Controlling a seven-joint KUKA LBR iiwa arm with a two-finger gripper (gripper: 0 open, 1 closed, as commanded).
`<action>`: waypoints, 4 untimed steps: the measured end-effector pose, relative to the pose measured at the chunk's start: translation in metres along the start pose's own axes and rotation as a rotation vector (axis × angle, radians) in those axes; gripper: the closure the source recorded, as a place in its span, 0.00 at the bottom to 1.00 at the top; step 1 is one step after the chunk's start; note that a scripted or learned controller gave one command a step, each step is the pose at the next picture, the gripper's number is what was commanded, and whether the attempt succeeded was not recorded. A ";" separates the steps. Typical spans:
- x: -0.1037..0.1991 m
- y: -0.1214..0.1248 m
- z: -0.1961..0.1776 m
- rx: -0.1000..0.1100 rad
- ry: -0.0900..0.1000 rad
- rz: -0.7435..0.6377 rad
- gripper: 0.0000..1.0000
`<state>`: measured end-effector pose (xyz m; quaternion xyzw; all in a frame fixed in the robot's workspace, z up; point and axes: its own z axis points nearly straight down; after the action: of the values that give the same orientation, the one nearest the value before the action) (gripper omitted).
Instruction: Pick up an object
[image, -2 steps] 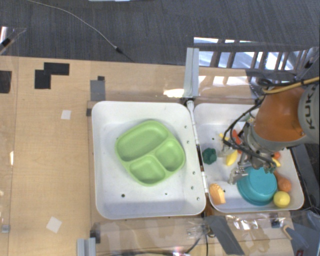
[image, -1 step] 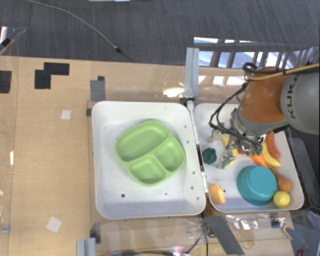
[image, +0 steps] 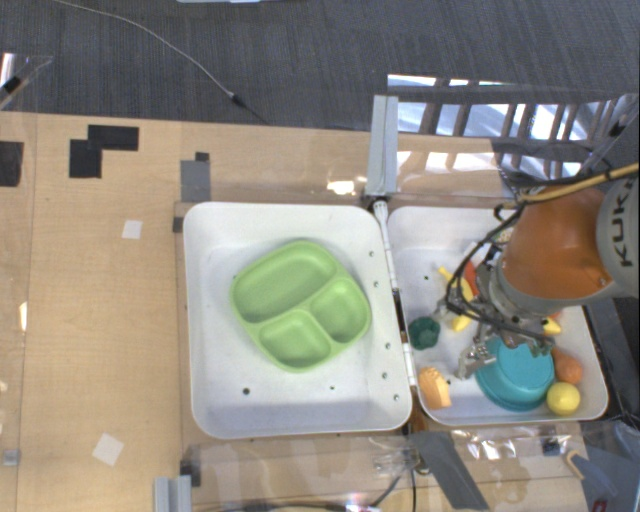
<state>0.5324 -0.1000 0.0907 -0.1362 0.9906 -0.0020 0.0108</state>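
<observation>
Teal bowl (image: 515, 377) sits in the right bin (image: 425, 232) under the gripper (image: 487, 352), whose grip I cannot tell.

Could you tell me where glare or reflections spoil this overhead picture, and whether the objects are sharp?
In the camera view, bright window-like reflections wash out the bench's far edge above the right white bin; smaller glints sit along the near edge. The green three-compartment plate in the left white bin is evenly lit and fairly sharp; the items beneath the grey-and-orange arm are soft and partly hidden.
</observation>
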 end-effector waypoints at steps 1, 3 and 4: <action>-0.044 0.003 0.002 0.000 0.005 0.028 0.00; -0.033 -0.004 0.001 -0.002 0.002 -0.001 0.00; 0.000 -0.036 0.001 -0.001 -0.001 -0.357 0.00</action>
<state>0.5424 -0.1350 0.0902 -0.3097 0.9508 -0.0032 0.0106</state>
